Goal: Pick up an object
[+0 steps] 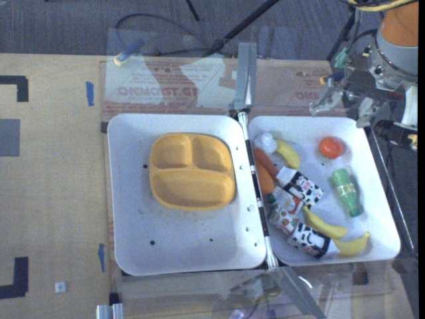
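Divided plate (pixel 192 171) in the left bin (pixel 126 244); bottle (pixel 346 191), bananas (pixel 337 236) in the right bin (pixel 385 241).

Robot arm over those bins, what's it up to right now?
The gripper hangs above the far edge of the right bin, holding nothing. That bin holds a tomato, a green bottle, bananas, a carrot and small cartons. The left bin holds a yellow tray. Nothing is picked yet.

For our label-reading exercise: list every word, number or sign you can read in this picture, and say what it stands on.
Reddish print on the clear plastic sheet behind the white bins: mirrored and blurred, unreadable.
Black-and-white patterned cartons in the right white bin: markings too small to read.
Green plastic bottle: label unreadable.
No text reads clearly.
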Tool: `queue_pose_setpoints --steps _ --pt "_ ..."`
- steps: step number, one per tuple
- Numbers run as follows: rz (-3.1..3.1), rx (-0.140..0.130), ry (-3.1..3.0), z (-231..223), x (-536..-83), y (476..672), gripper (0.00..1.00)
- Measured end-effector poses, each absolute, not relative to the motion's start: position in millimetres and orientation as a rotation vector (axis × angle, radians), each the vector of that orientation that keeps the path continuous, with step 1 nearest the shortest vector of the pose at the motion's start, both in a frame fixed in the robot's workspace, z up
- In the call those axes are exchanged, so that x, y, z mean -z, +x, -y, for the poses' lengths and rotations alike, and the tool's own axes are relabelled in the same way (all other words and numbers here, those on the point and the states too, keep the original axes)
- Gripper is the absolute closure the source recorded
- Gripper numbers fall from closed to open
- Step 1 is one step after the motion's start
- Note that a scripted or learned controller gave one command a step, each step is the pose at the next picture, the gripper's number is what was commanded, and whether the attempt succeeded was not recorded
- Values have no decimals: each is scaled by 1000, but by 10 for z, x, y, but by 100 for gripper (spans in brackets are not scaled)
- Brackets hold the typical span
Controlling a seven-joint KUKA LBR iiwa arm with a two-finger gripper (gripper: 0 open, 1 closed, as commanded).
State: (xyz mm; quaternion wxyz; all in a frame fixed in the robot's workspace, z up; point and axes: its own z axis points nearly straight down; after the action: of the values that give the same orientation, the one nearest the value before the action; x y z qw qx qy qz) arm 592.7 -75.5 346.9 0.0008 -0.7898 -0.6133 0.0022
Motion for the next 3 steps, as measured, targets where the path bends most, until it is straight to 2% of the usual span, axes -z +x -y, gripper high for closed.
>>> queue_pose_setpoints --steps 1,2,3 --pt "2085 -6 -2343 1205 -1327 5982 0" --pt "2261 -2 -2179 1064 -852 6218 0" --pt "2259 0 -2184 1071 -944 6227 100"
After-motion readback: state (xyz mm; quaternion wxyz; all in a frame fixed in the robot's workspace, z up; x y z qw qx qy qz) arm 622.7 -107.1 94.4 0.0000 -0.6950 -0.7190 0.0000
